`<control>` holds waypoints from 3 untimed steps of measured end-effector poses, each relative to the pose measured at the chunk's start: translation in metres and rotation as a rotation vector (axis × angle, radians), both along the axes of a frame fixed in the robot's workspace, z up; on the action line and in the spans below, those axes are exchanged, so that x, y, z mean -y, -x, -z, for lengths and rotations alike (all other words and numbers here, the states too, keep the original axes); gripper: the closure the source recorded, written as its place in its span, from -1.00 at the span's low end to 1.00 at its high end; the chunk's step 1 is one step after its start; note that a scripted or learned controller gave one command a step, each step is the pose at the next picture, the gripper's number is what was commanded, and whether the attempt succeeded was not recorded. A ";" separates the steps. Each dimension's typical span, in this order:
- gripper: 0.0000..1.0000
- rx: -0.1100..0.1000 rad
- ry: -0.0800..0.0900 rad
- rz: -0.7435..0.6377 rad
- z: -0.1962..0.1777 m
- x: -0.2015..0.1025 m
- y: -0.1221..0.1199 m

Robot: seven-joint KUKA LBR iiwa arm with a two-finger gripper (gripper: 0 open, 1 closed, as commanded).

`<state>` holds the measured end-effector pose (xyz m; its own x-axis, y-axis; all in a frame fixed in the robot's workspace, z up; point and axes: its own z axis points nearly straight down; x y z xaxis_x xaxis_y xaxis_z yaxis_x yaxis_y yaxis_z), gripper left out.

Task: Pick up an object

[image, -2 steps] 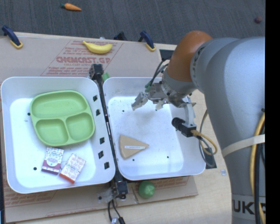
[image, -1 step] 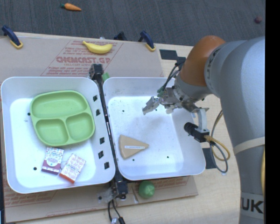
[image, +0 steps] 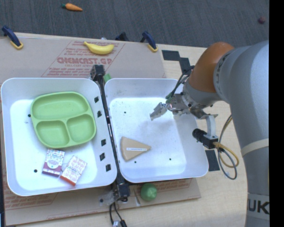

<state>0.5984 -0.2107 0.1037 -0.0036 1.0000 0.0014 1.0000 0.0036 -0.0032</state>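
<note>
A tan wedge-shaped object (image: 134,148) lies flat in the right bin (image: 180,162), near its front middle. My gripper (image: 157,112) hangs over the right bin's upper middle, above and to the right of the wedge, apart from it. Nothing shows between its fingertips. In the left bin (image: 12,126) sits a green divided plate (image: 62,118), with two small red-and-white packets (image: 53,162) (image: 74,169) in front of it.
A yellow banana (image: 99,47) lies on the cardboard behind the bins. A green ball (image: 149,191) rests in front of the right bin. An orange carrot (image: 73,6) lies on the floor at the back. Blue clamps (image: 12,36) hold the board's edge.
</note>
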 end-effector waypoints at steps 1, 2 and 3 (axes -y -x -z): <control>-1.00 0.002 -0.001 -0.001 0.004 -0.009 -0.037; -1.00 -0.001 0.001 -0.002 0.012 -0.002 0.053; -1.00 0.002 0.000 -0.001 0.012 0.000 -0.007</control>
